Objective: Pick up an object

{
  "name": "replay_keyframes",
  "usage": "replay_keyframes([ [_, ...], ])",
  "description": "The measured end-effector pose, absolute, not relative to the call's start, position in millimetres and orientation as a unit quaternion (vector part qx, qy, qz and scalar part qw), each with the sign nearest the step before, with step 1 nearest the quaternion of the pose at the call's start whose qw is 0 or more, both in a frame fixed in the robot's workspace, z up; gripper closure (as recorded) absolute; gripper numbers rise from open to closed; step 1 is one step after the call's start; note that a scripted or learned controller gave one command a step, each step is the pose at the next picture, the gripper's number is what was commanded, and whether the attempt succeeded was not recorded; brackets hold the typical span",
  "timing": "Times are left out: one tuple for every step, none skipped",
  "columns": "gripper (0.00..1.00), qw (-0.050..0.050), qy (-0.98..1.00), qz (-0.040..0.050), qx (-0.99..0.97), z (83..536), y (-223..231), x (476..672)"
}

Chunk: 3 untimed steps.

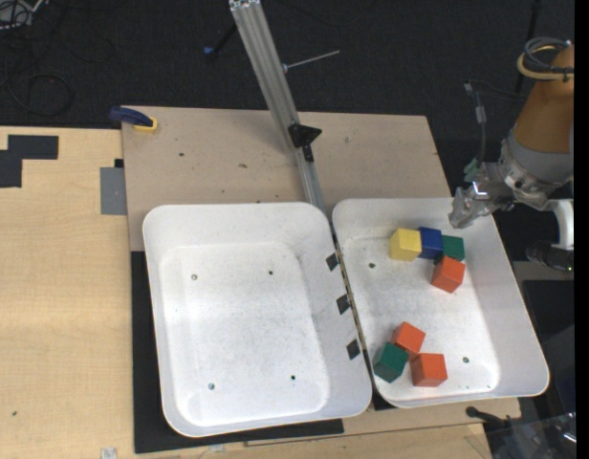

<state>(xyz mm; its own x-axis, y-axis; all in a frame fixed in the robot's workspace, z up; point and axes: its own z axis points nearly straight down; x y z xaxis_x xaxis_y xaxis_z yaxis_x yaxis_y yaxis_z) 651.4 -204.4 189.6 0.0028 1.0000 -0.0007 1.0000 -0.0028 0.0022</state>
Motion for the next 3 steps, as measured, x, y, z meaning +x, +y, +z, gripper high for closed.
replay_keyframes([
  [1.0,0.002,0.707,0.001,0.707,243.2,-205.5,652.2],
  [1.0,-0.002,0.708,-0.0008,0.706,233.7,-165.0,632.2],
  [1.0,-0.003,0.708,-0.0008,0.706,224.5,-116.7,618.7],
])
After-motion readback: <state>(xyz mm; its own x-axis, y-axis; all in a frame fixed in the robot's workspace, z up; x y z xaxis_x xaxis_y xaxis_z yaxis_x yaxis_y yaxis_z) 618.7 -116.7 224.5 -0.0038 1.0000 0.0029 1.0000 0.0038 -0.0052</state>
